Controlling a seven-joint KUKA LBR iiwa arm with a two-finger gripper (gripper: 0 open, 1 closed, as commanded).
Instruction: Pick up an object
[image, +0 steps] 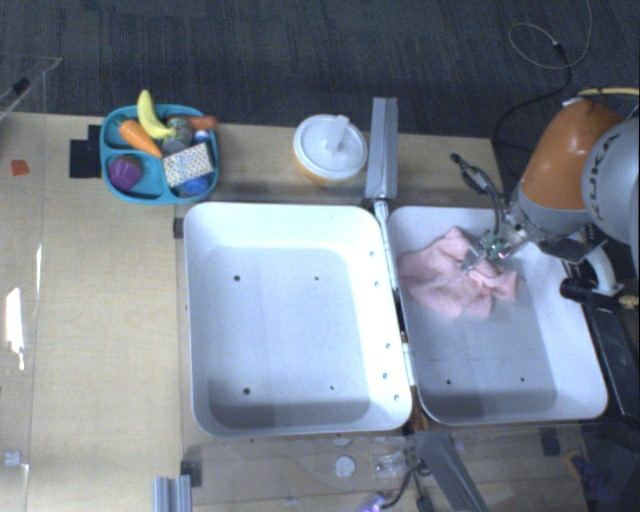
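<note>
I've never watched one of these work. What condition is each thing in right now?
Pink cloth: crumpled, lying in the right bin.
Gripper: down on the cloth's upper right edge.
Left bin: sitting flat.
Yellow cup: lid on.
Blue tray: holding toy food.

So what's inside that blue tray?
The blue plastic tray holds toy food: a yellow banana, an orange carrot, something purple. Whatever lies beneath them is covered.

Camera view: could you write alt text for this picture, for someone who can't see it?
A grey robot arm with an orange band reaches in from the right, its gripper down on a crumpled pink cloth in the right shallow white bin. Beside it sits the left white bin; behind are a blue tray of toy food and a white lidded cup.
</note>
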